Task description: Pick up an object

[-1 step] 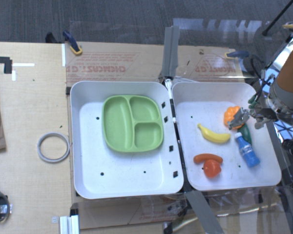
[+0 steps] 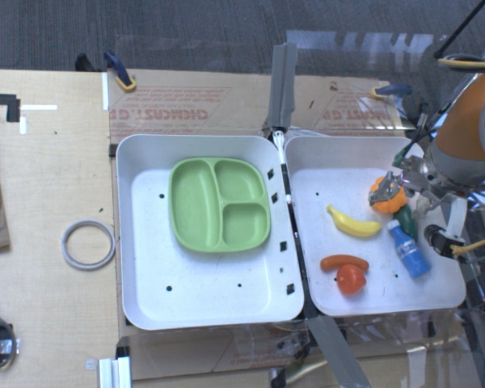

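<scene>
The gripper (image 2: pixel 398 180) was low in the right bin (image 2: pixel 323 293), right at an orange toy (image 2: pixel 385 194) near the bin's right side. It was too hard to tell if the gripper was pinching the toy. A yellow banana (image 2: pixel 354 223) lay just left of the orange toy. A blue bottle (image 2: pixel 409 251) lay near the arm. A red tomato (image 2: pixel 351 278) touched a red sausage (image 2: pixel 343 261). A green plate (image 2: pixel 220 204) with three parts sat in the left bin (image 2: pixel 145 297).

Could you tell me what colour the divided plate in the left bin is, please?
The divided plate is light green, plain and unpatterned, as the camera view shows it.
</scene>
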`<act>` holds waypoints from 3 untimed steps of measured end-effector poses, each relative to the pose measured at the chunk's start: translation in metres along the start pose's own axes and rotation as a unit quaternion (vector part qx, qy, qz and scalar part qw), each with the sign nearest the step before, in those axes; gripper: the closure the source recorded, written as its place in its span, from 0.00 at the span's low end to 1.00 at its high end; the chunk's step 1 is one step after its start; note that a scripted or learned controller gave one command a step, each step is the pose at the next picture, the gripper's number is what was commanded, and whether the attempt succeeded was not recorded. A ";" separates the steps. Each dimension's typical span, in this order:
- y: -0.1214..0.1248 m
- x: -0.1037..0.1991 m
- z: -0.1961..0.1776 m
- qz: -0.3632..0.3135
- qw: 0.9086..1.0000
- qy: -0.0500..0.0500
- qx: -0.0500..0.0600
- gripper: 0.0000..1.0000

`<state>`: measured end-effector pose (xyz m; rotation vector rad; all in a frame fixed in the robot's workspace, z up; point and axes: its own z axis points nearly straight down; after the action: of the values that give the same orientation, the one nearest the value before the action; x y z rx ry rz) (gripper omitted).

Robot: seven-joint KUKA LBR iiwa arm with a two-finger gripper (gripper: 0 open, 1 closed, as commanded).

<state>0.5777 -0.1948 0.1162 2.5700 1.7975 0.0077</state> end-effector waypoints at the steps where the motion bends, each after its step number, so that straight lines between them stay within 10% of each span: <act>1: 0.063 0.021 0.013 0.070 0.998 0.002 -0.005 0.00; 2: 0.078 0.032 0.014 0.243 0.970 -0.002 -0.001 0.00; 3: 0.043 0.057 0.024 0.430 0.903 -0.003 0.004 0.00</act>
<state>0.6373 -0.1560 0.0923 3.0989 0.5194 -0.0039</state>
